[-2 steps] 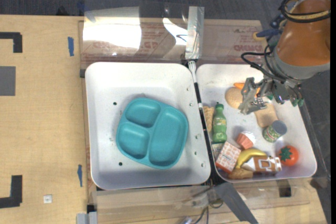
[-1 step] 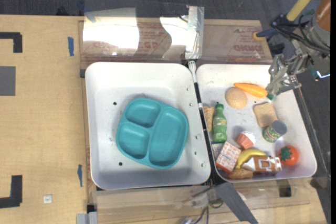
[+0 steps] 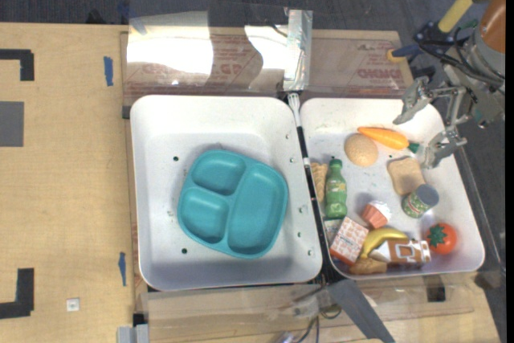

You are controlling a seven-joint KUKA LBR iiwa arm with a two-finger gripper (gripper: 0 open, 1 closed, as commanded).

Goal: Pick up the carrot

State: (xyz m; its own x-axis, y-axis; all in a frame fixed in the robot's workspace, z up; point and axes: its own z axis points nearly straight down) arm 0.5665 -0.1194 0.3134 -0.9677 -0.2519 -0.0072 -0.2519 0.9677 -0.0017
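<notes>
The carrot (image 3: 384, 137) is orange with a green stem end and lies flat near the back of the right bin (image 3: 474, 253), pointing left to right. My gripper (image 3: 427, 124) hangs over the bin's back right corner, just right of the carrot's green end and above it. Its two metal fingers (image 3: 412, 102) stand apart, open, with nothing between them.
A tan bun (image 3: 361, 149) touches the carrot's left end. A bread slice (image 3: 404, 173), a small can (image 3: 419, 201), a green bottle (image 3: 335, 187), a tomato (image 3: 442, 238), a banana (image 3: 384, 239) and small boxes crowd the right bin. The left bin (image 3: 152, 132) holds a teal divided plate (image 3: 233, 202).
</notes>
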